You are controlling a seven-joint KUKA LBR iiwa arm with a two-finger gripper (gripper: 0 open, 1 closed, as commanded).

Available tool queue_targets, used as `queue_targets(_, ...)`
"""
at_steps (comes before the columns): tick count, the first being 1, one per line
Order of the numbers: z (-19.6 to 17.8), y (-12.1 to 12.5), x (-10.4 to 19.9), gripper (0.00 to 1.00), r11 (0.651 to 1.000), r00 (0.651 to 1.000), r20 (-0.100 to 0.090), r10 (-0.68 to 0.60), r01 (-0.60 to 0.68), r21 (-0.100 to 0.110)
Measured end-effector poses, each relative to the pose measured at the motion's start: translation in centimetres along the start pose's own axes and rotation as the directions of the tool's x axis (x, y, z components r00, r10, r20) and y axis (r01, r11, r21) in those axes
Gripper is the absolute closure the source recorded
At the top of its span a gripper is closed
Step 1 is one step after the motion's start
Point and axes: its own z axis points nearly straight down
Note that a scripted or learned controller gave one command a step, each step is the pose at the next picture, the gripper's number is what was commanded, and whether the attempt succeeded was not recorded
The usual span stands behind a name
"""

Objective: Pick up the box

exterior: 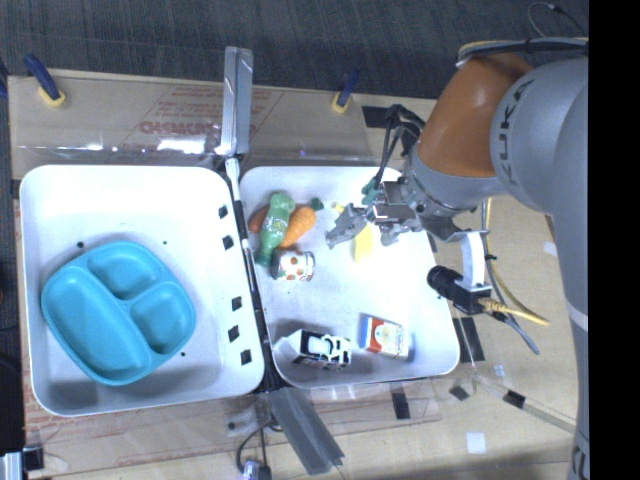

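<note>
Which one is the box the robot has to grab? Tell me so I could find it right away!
Look in the right-hand shallow white bin, down by its near edge. The box is the small red and white carton lying flat near that bin's lower right corner. Right beside it sits a black and white toy, but only the carton is red with flat sides and square corners.

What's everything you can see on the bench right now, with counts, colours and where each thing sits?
bins: 2, white, side by side on the bench
tray: 1, blue, three compartments, left bin
carrot: 1, orange, right bin, upper left
green vegetable: 1, green, beside the carrot
small can: 1, white with red spots, below the carrot
yellow piece: 1, yellow, under the claw
box: 1, red and white, right bin, lower right
black-and-white item: 1, lower edge, left of the box
arm: 1, grey and orange, from the right
claw: 1, over the right bin's upper middle
</note>
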Motion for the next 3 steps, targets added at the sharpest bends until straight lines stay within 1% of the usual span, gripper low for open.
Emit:
queue_targets(1,13.5,-6.2,-3.1,0.00,1.000,1.000,-0.001,0.022,-0.022,-0.001)
queue_targets(2,9.2,-8.0,2.6,0.00,0.997,0.997,-0.001,0.074,-0.074,0.000)
queue_targets(3,13.5,-1.1,-1.7,0.00,0.955,0.955,0.000,0.297,-0.297,-0.001)
